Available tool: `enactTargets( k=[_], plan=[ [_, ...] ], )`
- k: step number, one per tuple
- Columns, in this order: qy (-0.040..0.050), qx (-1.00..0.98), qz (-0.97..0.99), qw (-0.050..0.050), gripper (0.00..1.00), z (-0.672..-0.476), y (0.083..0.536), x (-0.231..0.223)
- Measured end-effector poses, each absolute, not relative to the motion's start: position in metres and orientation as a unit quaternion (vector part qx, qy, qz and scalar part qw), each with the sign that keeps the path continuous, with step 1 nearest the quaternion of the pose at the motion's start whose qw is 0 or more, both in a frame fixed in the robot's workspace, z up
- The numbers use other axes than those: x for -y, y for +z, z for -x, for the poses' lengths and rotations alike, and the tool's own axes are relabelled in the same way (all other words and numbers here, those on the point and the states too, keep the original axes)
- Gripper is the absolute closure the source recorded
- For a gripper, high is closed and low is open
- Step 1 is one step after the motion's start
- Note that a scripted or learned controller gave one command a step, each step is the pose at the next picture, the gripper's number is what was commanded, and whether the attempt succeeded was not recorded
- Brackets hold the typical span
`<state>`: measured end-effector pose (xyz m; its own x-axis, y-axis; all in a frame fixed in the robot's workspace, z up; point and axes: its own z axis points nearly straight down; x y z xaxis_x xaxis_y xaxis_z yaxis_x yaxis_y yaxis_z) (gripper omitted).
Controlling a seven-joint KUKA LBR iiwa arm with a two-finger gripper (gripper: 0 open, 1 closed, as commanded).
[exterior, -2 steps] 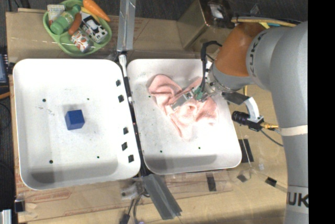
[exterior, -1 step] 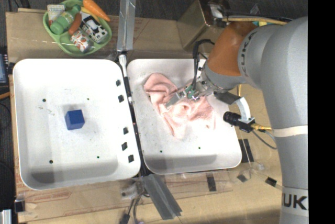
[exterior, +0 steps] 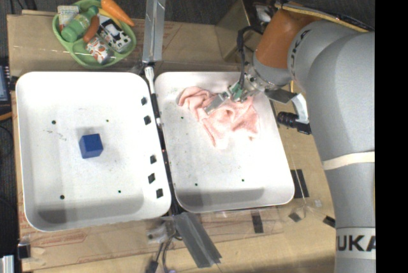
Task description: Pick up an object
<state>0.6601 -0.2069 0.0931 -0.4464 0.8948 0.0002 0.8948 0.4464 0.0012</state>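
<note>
The fingers [exterior: 224,98] rest on the pink cloth [exterior: 223,115] in the right bin [exterior: 280,176]; whether they are parted or closed I cannot tell. The cloth looks light and limp, so pinch a raised fold.

So the bench [exterior: 191,48] (brown, cardboard-looking top) is carrying two white bins side by side, the left bin [exterior: 38,201] and the right bin [exterior: 280,192] touching along the middle. A green bowl [exterior: 70,51] of toy food is sitting at the far left corner.
</note>
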Motion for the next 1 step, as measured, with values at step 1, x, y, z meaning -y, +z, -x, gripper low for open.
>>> enactTargets(
  k=[1],
  plan=[
    [0.0001,-0.892,-0.452,-0.002,0.00,-0.6581,0.0907,0.1177]
  ],
)
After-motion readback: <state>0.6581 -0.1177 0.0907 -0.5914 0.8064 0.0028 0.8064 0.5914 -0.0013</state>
